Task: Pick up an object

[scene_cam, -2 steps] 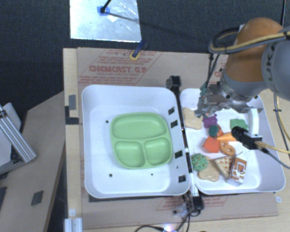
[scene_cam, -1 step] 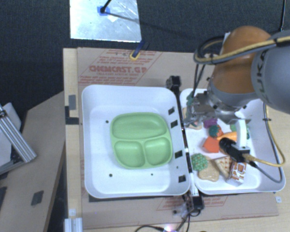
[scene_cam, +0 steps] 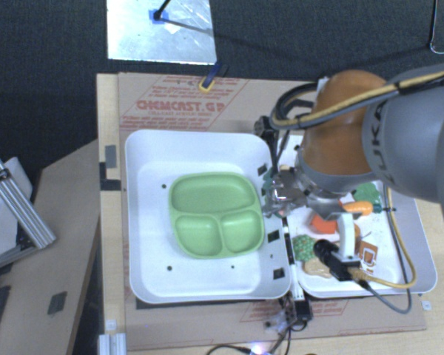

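My gripper (scene_cam: 280, 195) hangs low over the left edge of the right bin (scene_cam: 422, 268), close to the wall shared by the two bins. The bulky grey and orange wrist covers most of it. In the right bin lie several small items: an orange carrot-shaped piece (scene_cam: 355, 208), a green piece (scene_cam: 368, 192), a red-orange piece (scene_cam: 323, 225), a speckled green piece (scene_cam: 303, 246), a tan piece (scene_cam: 316, 271) and a small white and orange box (scene_cam: 367, 256). None of them shows between the fingers.
A green three-compartment plate (scene_cam: 216, 214) lies in the middle of the left bin (scene_cam: 152, 272). Cardboard sheets lie under both bins. A shiny metal sheet (scene_cam: 161, 22) rests on the dark floor at the back. A metal frame (scene_cam: 15, 205) stands at the far left.
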Robot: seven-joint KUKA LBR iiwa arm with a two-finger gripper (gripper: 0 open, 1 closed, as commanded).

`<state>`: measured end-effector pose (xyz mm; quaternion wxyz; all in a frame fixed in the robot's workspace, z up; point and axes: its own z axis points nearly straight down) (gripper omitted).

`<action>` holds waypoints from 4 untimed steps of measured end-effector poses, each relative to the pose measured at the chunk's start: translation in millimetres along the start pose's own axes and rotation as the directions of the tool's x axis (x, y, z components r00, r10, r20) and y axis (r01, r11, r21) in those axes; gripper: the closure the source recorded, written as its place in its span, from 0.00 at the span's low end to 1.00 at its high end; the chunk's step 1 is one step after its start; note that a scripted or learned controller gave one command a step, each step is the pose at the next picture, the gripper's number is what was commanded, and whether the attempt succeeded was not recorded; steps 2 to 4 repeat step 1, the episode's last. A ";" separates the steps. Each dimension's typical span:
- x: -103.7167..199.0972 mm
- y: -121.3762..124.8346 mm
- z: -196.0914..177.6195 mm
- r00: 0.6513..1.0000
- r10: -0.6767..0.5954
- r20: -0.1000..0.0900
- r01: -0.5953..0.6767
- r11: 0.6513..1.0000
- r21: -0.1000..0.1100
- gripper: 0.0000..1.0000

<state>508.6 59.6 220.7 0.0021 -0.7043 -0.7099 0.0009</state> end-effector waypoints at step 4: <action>-11.9 18.3 0.6 1.000 0.007 0.002 -0.007 1.000 -0.006 1.00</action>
